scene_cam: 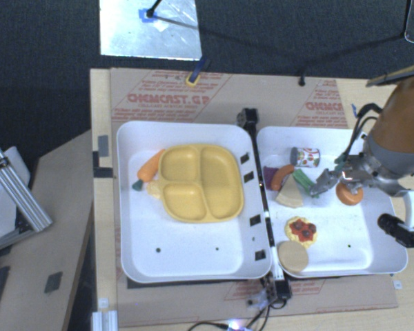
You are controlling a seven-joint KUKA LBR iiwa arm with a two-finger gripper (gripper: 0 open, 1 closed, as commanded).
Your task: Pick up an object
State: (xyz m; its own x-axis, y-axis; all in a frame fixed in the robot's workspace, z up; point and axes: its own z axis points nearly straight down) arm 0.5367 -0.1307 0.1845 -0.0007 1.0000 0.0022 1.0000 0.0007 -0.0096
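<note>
1. Nearest me: tan disc (292,256), small pizza (301,230), right bin (379,257).
2. Gripper (320,185) low among green block (303,180), cheese wedge (289,196); I cannot tell its opening.
3. Orange fruit (349,194) beside it.
4. Can (305,157) farthest.

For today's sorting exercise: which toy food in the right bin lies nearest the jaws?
The green piece at the gripper tip, beside the cheese wedge. The can, pizza and orange lie farther off.

Glossy yellow plastic tray (196,183); smooth white bins (134,185); printed cardboard (169,95).
</note>
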